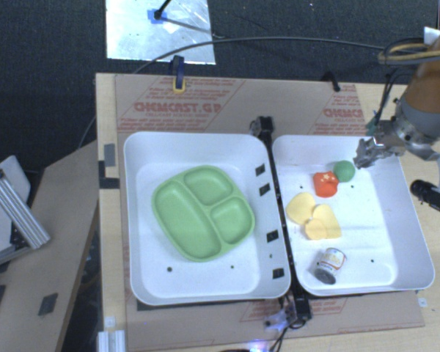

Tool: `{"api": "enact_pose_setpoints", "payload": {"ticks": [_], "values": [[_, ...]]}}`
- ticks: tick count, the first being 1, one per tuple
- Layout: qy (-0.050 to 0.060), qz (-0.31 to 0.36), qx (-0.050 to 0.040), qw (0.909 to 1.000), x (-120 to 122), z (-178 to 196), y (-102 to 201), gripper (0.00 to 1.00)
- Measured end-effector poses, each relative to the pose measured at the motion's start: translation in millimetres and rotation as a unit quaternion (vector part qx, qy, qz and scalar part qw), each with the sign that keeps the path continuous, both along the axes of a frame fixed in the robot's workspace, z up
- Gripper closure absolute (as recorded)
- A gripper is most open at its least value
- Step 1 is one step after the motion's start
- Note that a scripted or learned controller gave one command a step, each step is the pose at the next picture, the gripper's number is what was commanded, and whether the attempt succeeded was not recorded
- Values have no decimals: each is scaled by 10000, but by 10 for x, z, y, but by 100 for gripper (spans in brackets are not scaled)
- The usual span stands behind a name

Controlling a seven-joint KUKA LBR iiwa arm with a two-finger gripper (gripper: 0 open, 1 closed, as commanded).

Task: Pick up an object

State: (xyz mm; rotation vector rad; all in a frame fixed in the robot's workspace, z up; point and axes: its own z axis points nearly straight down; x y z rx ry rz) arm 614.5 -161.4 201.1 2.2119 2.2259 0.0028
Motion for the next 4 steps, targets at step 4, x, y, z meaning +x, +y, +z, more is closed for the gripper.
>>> {"api": "enact_pose_setpoints", "payload": {"ticks": [4], "values": [[38,16,14,10000,-421,255,1714,100]]}}
